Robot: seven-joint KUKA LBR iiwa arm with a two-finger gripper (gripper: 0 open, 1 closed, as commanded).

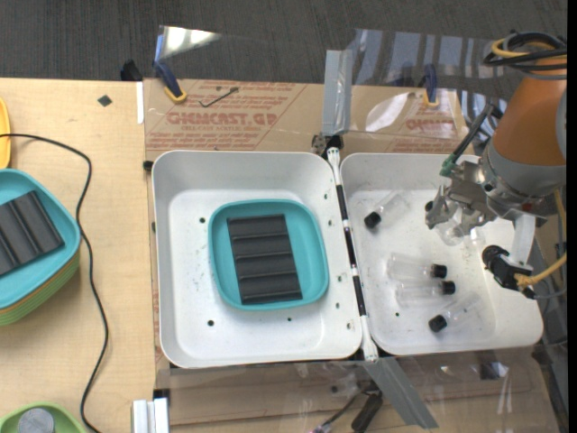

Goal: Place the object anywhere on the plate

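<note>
From above, the tool (453, 213) hangs low over the right bin (505, 336), apparently lining up on one of the clear black-capped vials (416, 278) scattered there; whether it is spread or pinching, I cannot tell. The teal plate (315, 260) waits in the left bin (180, 269), placed to receive a vial. Both bins sit on cardboard (225, 115) atop the pale wooden tabletop (72, 106), dark carpet beyond.

one fixed camera looks down at a slant on both bins (171, 242) from above.
</note>
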